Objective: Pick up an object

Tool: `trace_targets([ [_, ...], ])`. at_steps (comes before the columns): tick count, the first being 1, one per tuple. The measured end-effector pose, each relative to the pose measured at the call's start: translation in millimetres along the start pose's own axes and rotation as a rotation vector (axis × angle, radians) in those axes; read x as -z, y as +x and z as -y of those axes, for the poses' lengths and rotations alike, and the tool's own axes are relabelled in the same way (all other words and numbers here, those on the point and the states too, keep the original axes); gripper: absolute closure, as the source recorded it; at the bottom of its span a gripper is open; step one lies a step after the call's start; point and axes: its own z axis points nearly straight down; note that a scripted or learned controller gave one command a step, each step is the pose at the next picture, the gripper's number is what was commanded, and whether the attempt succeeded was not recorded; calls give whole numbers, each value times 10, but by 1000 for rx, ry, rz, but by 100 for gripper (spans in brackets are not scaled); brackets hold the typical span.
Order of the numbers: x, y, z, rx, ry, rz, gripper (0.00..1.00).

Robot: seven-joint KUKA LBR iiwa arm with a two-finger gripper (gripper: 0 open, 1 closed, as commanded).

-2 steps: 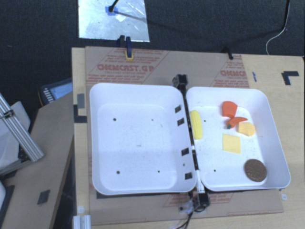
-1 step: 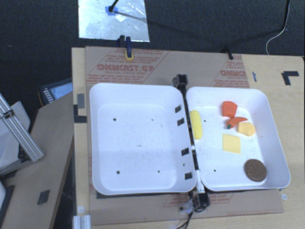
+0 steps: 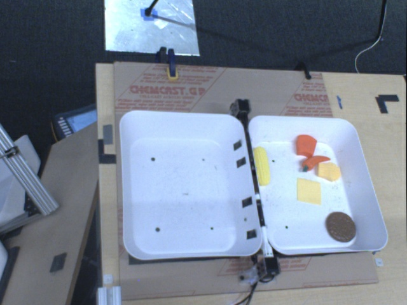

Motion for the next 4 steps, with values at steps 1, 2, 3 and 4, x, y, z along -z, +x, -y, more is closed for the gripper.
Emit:
trace_targets([
  [1,0,0,0,0,0,0,100],
  [2,0,0,0,0,0,0,100],
  [3,0,0,0,0,0,0,100],
  [4,0,0,0,0,0,0,100],
])
